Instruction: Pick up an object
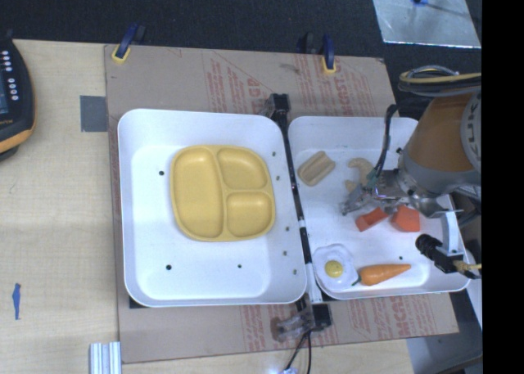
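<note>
Landmark: right bin (pixel 304 131). Gripper (pixel 365 199) low at its middle, fingers spread slightly, nothing between them, poised for grab. Red block (pixel 370 219) just below fingertips, likely target. Carrot (pixel 383 273), egg (pixel 333 267) along near wall; bread (pixel 315 168) toward left wall.

Two bins sit side by side on a cardboard sheet (pixel 205 78) on the worktop (pixel 57 225): the left bin (pixel 139 200) holds a divided plate (pixel 221 192) near its middle, and the right bin (pixel 327 131) holds the small things. In the right bin, a bread piece (pixel 315 168) lies toward the back left, a fried egg (pixel 333 266) at the front left corner, and a carrot (pixel 383 274) just right of the egg along the front wall. The gripper (pixel 366 198) is down in the middle of that bin, with a block (pixel 371 219) just before it and another block (pixel 407 218) to the right of that one.
</note>
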Robot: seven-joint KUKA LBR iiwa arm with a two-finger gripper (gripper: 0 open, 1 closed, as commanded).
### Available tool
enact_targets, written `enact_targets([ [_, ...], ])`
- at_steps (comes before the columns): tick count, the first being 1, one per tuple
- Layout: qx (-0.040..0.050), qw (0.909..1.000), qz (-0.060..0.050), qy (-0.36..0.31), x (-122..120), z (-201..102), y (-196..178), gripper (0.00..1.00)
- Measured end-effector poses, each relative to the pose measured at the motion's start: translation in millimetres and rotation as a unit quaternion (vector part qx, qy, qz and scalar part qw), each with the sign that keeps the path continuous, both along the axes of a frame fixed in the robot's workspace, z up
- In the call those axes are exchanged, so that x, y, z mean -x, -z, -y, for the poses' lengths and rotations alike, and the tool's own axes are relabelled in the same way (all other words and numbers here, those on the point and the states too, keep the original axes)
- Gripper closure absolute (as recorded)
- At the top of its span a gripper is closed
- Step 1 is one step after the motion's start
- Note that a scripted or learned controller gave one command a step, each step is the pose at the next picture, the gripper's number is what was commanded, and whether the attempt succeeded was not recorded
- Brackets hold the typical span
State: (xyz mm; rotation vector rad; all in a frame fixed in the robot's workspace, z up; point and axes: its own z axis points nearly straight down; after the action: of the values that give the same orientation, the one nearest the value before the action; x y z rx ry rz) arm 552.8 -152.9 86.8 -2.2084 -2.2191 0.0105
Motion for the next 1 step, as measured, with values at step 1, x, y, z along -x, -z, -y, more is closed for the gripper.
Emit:
enact_targets([
  [1,0.0023,1.0,0.004,0.0,-2.9,2.9,-15.6,1.0],
])
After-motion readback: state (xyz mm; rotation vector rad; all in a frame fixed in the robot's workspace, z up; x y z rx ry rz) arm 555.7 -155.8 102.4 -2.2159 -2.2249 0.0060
